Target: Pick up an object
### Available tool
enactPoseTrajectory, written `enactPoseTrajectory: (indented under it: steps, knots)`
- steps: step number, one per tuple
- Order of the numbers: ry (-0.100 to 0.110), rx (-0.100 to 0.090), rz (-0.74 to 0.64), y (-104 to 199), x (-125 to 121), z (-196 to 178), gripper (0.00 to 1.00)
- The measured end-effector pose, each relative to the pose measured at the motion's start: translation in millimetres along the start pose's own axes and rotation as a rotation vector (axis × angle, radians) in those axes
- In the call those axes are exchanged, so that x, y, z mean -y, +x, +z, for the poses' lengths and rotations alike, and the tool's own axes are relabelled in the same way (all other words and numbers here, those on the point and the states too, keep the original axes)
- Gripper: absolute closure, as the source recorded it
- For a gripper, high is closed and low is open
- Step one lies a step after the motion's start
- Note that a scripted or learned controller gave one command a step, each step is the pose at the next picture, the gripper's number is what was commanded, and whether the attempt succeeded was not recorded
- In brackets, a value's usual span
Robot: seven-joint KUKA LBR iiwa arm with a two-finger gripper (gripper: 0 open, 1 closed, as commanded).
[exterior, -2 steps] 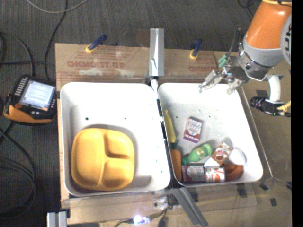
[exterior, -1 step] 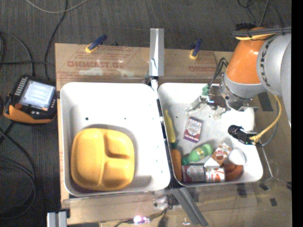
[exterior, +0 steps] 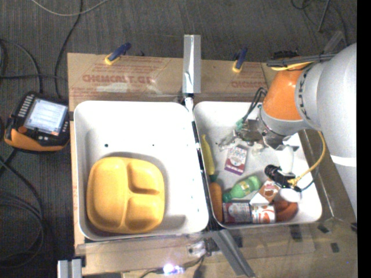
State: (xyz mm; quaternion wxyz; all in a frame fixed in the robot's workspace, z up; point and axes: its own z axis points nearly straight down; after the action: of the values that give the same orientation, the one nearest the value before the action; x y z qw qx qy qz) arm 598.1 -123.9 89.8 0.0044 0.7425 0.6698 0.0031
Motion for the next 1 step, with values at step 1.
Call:
enactPoseTrajectory:
  steps: [1]
  knots:
    - [0.002, 0.0, 0.001, -1.0, 0.2, -8.6, 1.0]
